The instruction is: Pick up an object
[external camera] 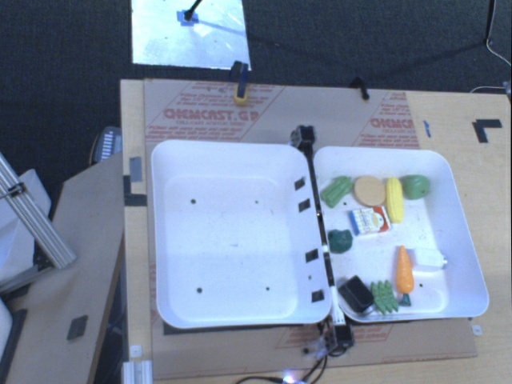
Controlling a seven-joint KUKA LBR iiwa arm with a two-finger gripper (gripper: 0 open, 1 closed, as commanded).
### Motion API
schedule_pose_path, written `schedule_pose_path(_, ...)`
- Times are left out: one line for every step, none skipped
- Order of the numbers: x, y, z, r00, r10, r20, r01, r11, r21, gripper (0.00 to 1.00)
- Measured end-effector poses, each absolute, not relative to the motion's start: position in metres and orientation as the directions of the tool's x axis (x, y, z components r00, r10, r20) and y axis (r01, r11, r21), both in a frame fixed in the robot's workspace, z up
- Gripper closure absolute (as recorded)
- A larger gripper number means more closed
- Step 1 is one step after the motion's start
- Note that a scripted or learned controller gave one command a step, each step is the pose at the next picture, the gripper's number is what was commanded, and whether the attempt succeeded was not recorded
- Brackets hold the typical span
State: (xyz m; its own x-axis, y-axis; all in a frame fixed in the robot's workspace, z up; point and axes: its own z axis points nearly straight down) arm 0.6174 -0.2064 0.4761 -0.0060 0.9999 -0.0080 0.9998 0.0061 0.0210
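White right bin (460,214) holds all the toys: carrot (404,270), corn (394,199), cookie (369,190) | gripper state: cannot tell | risk: toys lie crowded, touching; fingers may nudge neighbours or close on nothing | left bin (232,230) bare

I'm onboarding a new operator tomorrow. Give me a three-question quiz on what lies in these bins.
1. True or false: the carrot lies in the right bin.
2. Which item touches the corn on its left? A) tan disc B) black block
3. Fill in: the left bin has ___ toys in it.

Key: 1 true; 2 A; 3 no
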Motion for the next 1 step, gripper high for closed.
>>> schedule_pose_path(0.6675,-0.2053,0.5002,-0.007,1.000,-0.003,1.000,0.007,0.009,1.00)
